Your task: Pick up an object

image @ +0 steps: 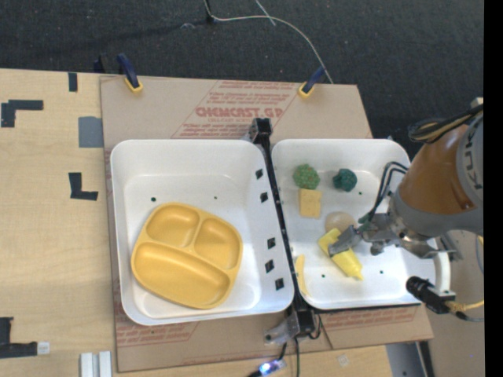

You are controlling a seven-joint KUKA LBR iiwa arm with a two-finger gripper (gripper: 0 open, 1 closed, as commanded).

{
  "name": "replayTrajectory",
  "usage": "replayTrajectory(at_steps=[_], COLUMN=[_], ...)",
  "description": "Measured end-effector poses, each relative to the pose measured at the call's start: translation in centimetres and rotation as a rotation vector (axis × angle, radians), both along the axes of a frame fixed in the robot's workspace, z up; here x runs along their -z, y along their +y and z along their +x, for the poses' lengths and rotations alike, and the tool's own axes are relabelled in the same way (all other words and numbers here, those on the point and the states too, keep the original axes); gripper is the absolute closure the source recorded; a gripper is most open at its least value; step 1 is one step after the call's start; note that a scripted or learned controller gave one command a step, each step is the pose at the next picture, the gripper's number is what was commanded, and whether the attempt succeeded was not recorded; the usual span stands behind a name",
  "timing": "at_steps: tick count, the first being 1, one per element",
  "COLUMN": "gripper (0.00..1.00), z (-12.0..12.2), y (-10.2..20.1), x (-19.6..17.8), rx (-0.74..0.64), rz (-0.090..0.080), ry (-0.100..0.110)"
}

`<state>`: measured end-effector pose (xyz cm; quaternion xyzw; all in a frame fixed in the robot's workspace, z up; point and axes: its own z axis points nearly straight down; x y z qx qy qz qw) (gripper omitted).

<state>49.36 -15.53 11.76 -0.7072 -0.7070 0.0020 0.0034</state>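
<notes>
From the camera view I look down on a wooden bench (47,234) with a brown cardboard sheet (236,108) clamped over it, dark carpet behind, and two shallow white bins side by side on the sheet; the left bin (126,171) holds a yellow divided plate (187,254), and the right bin (393,293) holds the small pieces I might take.

In that right bin I see a green broccoli piece (306,177) and a darker green piece (344,180) toward the far wall, a yellow block (311,203) just in front of them, and a yellow wedge-shaped piece (343,256) near the middle; the gripper (346,243) is down low right at this wedge, its dark tip lying over or against the wedge's upper part; I cannot tell how far its fingers are apart, nor whether the wedge is between them, since the tip is small and dark against the toy.

My judgement is that I am at the grasp itself, on the wedge; the next move calls for a firm close and then a straight lift, checking that the wedge rises with me.

Room is fair: the wedge lies apart from the block and well apart from the divider (271,210) between the bins; the near wall is close, so I would go up rather than drag toward it.
</notes>
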Motion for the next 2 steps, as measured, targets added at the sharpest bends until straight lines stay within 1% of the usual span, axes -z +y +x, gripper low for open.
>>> replayTrajectory(at_steps=[1, 2], gripper=[1.0, 1.0], z=[0.2, -0.1], y=[0.0, -0.9], x=[-1.4, -6.3], rx=[-0.002, 0.0], rz=[-0.001, -0.003], ry=[-0.005, -0.011])
